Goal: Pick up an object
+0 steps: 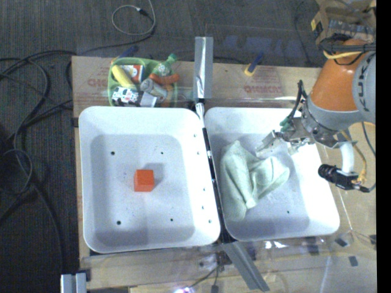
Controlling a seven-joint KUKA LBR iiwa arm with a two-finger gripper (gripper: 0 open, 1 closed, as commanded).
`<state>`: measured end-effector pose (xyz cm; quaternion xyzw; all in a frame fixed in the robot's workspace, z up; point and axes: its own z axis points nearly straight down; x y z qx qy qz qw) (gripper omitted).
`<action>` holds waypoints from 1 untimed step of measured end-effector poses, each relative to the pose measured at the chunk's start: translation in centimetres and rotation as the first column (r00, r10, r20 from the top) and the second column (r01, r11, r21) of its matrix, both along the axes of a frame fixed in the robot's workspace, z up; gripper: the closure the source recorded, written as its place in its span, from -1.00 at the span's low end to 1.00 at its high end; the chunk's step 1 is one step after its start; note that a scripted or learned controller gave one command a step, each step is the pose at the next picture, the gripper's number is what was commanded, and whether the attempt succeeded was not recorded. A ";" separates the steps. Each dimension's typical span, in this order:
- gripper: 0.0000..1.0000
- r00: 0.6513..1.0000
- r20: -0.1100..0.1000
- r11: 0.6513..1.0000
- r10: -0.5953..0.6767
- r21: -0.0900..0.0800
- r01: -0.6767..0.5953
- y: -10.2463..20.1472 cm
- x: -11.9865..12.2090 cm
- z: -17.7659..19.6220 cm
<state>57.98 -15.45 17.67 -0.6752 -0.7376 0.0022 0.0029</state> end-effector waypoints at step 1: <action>-1.00 0.994 0.012 0.994 0.110 -0.001 -0.110 -2.2 -1.5 -8.1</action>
